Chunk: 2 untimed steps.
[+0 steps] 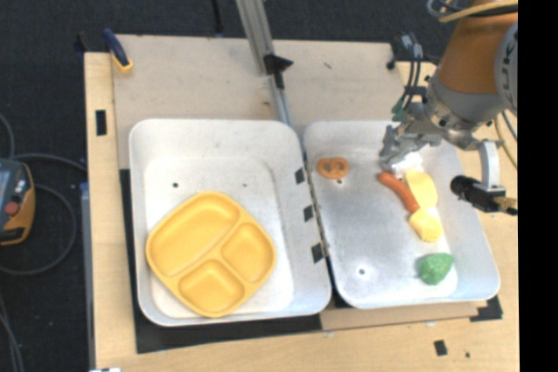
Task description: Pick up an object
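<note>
In the right bin lie an orange carrot-like stick, two yellow blocks, a green lump and a small brown pretzel-like piece. My gripper hangs over the bin's upper right part, just above the carrot's upper end and the top yellow block. Nothing shows between its fingers.
The left bin holds a yellow three-compartment plate at its lower left. A metal post rises behind the bins. The bin divider runs between the two bins.
</note>
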Available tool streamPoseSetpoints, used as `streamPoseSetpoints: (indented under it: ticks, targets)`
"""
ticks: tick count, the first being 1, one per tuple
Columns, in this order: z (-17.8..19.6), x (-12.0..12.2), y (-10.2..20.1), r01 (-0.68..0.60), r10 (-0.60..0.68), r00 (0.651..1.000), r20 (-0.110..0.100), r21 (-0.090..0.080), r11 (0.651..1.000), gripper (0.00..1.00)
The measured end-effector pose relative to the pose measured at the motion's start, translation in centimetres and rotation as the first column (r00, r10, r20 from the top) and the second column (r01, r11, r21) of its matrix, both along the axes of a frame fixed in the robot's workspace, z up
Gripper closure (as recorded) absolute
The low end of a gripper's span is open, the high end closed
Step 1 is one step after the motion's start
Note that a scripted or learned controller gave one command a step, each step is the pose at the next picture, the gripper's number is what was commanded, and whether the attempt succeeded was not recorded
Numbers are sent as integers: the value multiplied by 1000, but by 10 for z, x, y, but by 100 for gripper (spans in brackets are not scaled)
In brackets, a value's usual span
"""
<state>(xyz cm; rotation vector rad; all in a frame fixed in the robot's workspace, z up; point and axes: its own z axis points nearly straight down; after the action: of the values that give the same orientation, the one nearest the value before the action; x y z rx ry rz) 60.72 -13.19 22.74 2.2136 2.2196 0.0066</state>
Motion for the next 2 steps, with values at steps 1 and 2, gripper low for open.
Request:
streamPoseSetpoints:
  ticks: [1,2]
  targets:
    - [-3,1,-1,1,-1,1000,-5,1,1000,100]
    - [-7,8,58,-4,4,1000,-6,3,1000,100]
